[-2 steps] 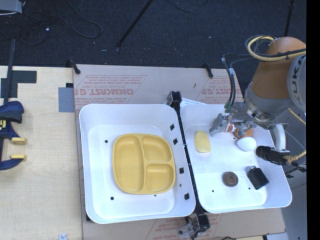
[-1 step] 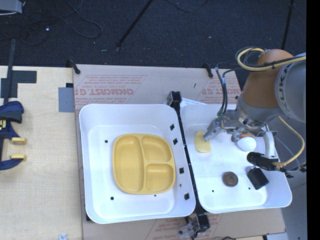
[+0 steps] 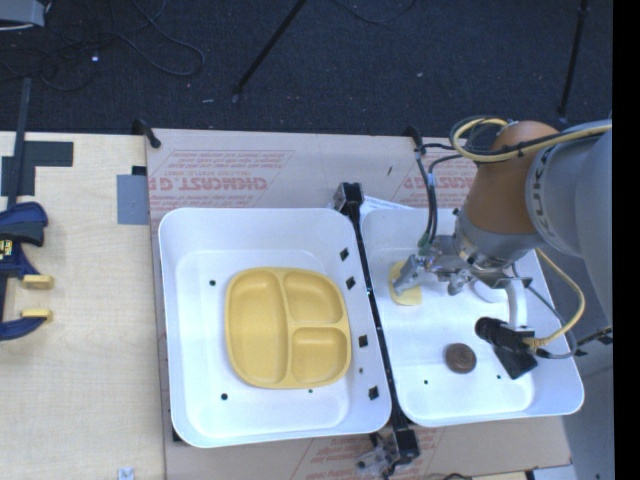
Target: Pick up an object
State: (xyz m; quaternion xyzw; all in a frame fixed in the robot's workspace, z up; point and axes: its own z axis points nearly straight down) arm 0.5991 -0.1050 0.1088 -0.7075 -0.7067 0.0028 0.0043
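Note:
My gripper [image 3: 433, 272] hangs low over the back part of the right bin [image 3: 560, 393], under the grey arm with its orange band. A small pale yellow object [image 3: 404, 289] lies on the bin floor just left of the gripper, touching or nearly touching it; I cannot tell whether it is held. A small round brown object [image 3: 460, 358] lies apart, nearer the front of the same bin.
A yellow divided plate [image 3: 288, 326] lies in the middle of the left bin [image 3: 190, 268]. A black-clipped divider [image 3: 365, 303] separates the two bins. Blue clamps [image 3: 20, 268] rest on the wooden bench at far left.

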